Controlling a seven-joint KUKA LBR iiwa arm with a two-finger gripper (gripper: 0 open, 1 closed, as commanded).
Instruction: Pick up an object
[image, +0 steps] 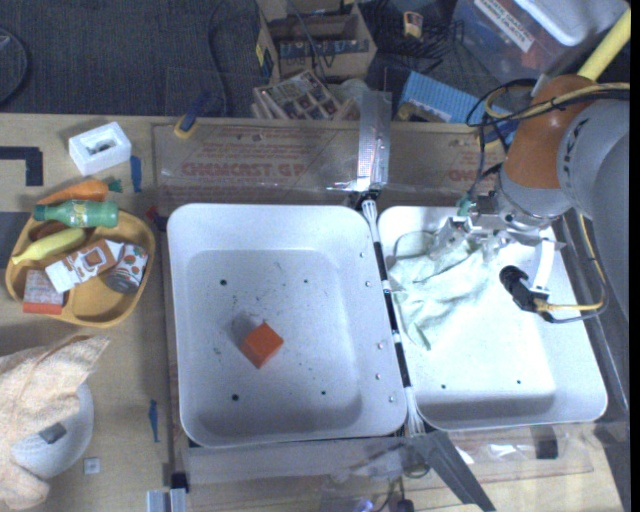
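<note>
An orange cube (262, 344) lies in the left bin (200, 240), a little below and left of its middle. A crumpled pale cloth (440, 285) is spread over the upper left part of the right bin (520, 390). My gripper (478, 234) is down at the cloth's upper right edge, near the back wall of the right bin. The grey arm with its orange band (545, 150) comes in from the upper right. The cube is far from the gripper, in the other bin.
A black cable loop (530, 292) hangs from the wrist over the right bin. Left of the bins stand a yellow bowl (100, 305) of toy food, a white box (100, 148) and a beige cloth (45, 385). Clear sheeting (300, 160) lines the back.
</note>
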